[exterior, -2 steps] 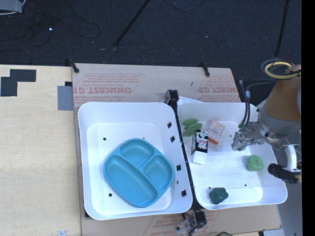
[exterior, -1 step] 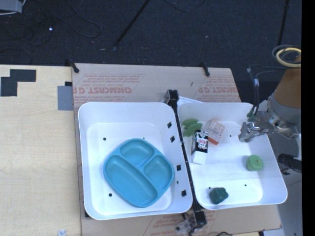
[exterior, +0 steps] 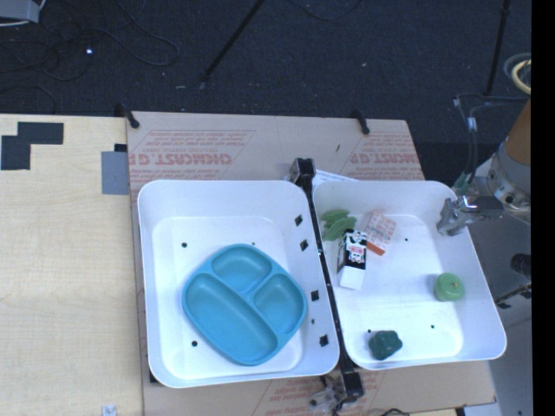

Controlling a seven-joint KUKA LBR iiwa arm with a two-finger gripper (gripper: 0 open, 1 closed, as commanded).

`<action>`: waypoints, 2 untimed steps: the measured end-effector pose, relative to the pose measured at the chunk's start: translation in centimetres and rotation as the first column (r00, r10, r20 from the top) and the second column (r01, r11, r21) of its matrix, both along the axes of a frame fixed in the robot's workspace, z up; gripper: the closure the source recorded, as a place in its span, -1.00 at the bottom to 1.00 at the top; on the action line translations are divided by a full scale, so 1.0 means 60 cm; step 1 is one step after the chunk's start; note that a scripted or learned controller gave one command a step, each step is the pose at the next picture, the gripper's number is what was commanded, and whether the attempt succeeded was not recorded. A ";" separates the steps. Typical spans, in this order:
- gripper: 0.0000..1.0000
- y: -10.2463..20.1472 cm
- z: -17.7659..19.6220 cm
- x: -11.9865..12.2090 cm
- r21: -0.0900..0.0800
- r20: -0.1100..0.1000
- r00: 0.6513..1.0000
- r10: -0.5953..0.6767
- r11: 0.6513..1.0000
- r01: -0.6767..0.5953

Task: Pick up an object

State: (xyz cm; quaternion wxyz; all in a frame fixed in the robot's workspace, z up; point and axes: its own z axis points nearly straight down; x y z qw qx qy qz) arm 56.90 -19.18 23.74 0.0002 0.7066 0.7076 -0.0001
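— What would you see in the two bins?

— In the left bin (exterior: pixel 165 206) you have a blue divided plate (exterior: pixel 244 303). The right bin (exterior: pixel 486 336) holds a green leafy piece (exterior: pixel 336 224), a small black-and-white carton (exterior: pixel 354 259), a clear packet with a red mark (exterior: pixel 377 230), a round green object (exterior: pixel 449 288) and a dark teal lump (exterior: pixel 384 344).

— And the gripper?

— Your gripper (exterior: pixel 454 214) sits at the right bin's far right rim, apart from every object. You cannot tell whether its fingers are spread or closed.

Two white bins (exterior: pixel 227 196); one blue divided plate (exterior: pixel 244 303), one small carton (exterior: pixel 354 261), three green objects (exterior: pixel 448 287).
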 end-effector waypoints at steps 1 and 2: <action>1.00 0.097 0.009 0.022 0.002 -0.002 1.000 0.004 1.000 -0.004; 1.00 0.175 0.015 0.047 0.001 -0.002 1.000 0.003 1.000 -0.003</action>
